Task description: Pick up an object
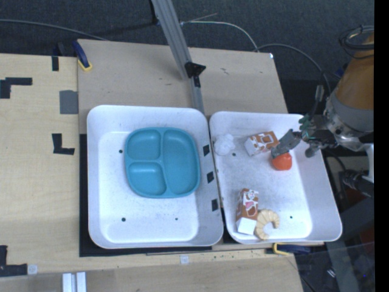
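Observation:
My gripper hangs over the right side of the right bin, open, with nothing between its fingers. One dark finger slants down to the left, and its tip is just above a small red round object on the bin floor. Left of that finger lies a small brown-and-white carton. A white crumpled lump sits near the bin's left wall. At the bin's front lie a second brown-and-white carton and a tan croissant, touching each other.
The left bin holds a teal divided plate. A grey metal bar slants down from the top toward the bins' shared back edge. Cables run across the dark floor behind the bench.

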Controlling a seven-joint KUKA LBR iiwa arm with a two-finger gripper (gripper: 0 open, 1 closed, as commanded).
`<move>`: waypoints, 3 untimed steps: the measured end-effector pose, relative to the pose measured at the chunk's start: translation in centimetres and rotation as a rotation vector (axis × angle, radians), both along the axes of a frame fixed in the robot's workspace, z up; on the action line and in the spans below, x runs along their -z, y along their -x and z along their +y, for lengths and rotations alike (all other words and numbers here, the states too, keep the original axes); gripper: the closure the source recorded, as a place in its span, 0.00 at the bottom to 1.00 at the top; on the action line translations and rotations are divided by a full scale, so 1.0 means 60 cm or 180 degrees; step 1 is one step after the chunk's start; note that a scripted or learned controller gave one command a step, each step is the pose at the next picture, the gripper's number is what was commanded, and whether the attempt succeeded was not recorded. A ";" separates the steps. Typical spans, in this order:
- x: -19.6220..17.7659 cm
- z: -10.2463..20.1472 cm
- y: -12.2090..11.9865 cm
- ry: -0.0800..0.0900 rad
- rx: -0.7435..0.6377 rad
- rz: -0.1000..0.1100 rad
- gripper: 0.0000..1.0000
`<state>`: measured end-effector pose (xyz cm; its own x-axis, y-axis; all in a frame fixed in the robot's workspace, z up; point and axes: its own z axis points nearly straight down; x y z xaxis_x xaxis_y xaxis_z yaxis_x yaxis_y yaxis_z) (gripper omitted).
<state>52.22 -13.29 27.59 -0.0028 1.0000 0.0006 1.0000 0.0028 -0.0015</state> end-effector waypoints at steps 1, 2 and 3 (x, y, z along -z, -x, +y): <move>0.000 0.000 0.000 0.0001 0.0002 -0.0002 0.00; 0.087 0.013 0.014 -0.0001 0.0004 0.0017 0.00; 0.157 0.014 0.009 0.0001 0.0005 0.0007 0.00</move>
<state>51.71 -12.47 18.19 -0.0013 1.0000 0.0004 1.0000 0.0013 -0.0038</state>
